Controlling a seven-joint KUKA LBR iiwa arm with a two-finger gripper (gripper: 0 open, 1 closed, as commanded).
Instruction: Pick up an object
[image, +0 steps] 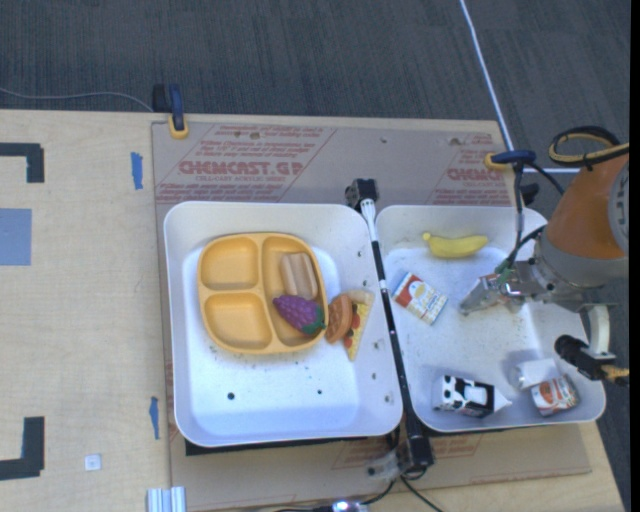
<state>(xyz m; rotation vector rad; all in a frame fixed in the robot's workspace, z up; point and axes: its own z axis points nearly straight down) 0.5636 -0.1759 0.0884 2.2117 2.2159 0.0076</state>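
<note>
My gripper (483, 295) hangs over the middle of the right bin (455, 345), its fingers spread open with nothing between them. Just left of it lies a small white and red carton (419, 298). A yellow banana (455, 244) rests near the bin's far wall. A black and white cow-patterned carton (465, 396) sits by the near wall. At the near right corner lie a small white piece (528, 372) and an orange and white can (553, 396).
The left bin (285, 400) holds a yellow divided plate (232, 290) with a hot dog (297, 272) and purple grapes (299, 312) in it. A burger (340, 316) and a pizza slice (358, 325) lie beside the plate. The arm's orange band (590, 215) stands at the right.
</note>
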